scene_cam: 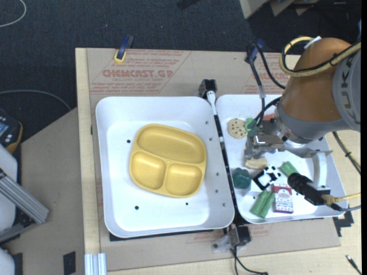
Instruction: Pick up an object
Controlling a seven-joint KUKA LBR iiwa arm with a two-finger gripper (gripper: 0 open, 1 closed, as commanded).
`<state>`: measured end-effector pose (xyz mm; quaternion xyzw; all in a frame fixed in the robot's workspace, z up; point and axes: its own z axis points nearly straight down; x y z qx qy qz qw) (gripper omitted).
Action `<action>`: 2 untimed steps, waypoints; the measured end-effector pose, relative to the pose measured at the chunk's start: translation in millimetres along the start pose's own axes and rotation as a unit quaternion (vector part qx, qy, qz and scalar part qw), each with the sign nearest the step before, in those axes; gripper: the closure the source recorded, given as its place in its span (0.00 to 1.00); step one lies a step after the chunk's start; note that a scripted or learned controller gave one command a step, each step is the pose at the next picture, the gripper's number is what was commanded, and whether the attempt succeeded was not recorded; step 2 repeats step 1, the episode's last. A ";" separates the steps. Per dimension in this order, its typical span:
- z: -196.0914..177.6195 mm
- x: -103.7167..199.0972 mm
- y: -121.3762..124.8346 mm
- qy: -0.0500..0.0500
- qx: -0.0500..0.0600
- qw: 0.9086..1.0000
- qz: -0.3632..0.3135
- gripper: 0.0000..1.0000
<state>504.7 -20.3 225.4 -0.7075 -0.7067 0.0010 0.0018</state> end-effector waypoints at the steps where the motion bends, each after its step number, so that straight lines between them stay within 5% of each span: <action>1: -4.7 9.7 11.4 0.000 -0.002 1.000 -0.001 1.00; 2: -4.7 9.7 11.4 0.000 -0.002 1.000 -0.001 1.00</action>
